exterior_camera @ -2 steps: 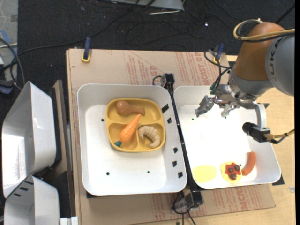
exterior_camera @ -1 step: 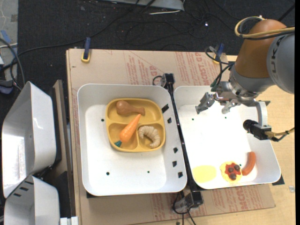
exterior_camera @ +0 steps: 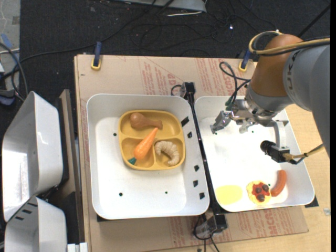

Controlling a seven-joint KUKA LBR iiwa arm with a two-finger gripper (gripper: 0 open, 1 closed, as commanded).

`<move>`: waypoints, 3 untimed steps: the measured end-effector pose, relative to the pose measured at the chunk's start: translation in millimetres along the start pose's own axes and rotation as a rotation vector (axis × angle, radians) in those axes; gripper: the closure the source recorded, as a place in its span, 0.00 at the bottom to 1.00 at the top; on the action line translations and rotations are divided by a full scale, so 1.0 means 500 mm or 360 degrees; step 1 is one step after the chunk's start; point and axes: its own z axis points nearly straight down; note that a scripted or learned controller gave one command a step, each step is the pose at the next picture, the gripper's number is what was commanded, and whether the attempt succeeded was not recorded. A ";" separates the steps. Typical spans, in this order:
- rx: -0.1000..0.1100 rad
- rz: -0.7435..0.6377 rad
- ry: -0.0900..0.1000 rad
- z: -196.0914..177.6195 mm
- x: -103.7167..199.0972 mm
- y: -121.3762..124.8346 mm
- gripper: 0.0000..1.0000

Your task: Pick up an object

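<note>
Three small toy foods lie along the near edge of the right bin (exterior_camera: pixel 294 140): a yellow disc (exterior_camera: pixel 229 194), a red-topped pizza piece (exterior_camera: pixel 259 190) and a sausage (exterior_camera: pixel 279 182) just beside it. Up above them, the gripper (exterior_camera: pixel 231 121) hangs over the bin's far left part, well apart from all three, and whether its jaws are spread or pressed together I cannot tell. Over in the left bin (exterior_camera: pixel 105 156), a yellow divided plate (exterior_camera: pixel 126 150) carries a drumstick (exterior_camera: pixel 144 121), a carrot (exterior_camera: pixel 146 144) and a shrimp (exterior_camera: pixel 169 151).
</note>
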 end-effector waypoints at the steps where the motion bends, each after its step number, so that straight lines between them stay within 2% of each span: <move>1: 0.0001 0.0007 0.0000 0.107 0.001 -0.001 0.00; 2: -0.0008 0.0008 -0.0001 0.080 0.001 0.002 1.00; 3: -0.0014 0.0009 -0.0002 -0.008 -0.009 0.004 1.00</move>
